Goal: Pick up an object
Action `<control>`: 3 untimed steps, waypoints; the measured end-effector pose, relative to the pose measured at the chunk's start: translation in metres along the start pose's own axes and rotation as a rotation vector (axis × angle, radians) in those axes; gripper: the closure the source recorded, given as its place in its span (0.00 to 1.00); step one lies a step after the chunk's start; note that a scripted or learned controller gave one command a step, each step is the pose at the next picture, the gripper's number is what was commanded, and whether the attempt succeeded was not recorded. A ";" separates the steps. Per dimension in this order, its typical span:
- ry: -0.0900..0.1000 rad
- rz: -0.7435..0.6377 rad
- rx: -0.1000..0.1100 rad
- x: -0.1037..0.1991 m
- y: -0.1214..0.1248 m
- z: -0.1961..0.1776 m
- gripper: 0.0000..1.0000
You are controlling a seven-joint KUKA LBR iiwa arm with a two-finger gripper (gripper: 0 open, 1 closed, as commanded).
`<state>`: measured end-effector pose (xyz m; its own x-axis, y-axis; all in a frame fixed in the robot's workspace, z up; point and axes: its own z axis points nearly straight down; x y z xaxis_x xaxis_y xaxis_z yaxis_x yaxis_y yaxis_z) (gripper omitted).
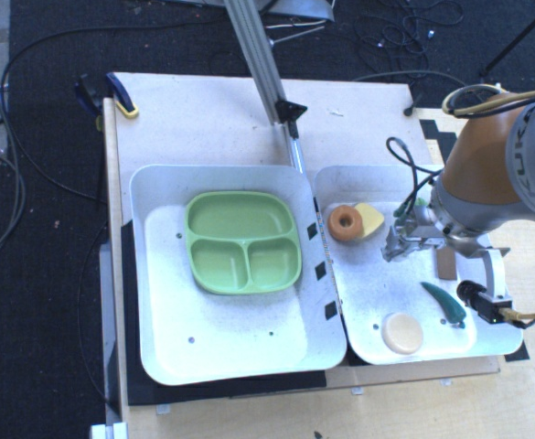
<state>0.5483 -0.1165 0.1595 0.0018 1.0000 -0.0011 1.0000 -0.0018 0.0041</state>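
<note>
1. Nearest the camera, in the right white bin (358,337): pale round disc (402,333) and teal curved tool (444,302), both apart from the gripper; likely untouched by a straight descent.
2. Further in: two-finger gripper (397,242), fingers not resolved, so cannot tell released or clenched. Nothing seen between them.
3. Beyond, just beside: brown ring-shaped doughnut (345,223) touching yellow wedge (369,219). Risk: nudging rather than gripping, or catching both.
</note>
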 end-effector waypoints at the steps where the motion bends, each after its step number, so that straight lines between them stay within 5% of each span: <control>1: 0.000 -0.004 -0.001 0.005 0.005 -0.044 1.00; 2: 0.000 -0.004 -0.001 0.004 0.001 -0.088 1.00; 3: 0.002 -0.010 0.004 0.068 0.003 -0.084 1.00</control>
<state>0.5514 -0.0481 0.2437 -0.0082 1.0000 0.0013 1.0000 0.0082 -0.0003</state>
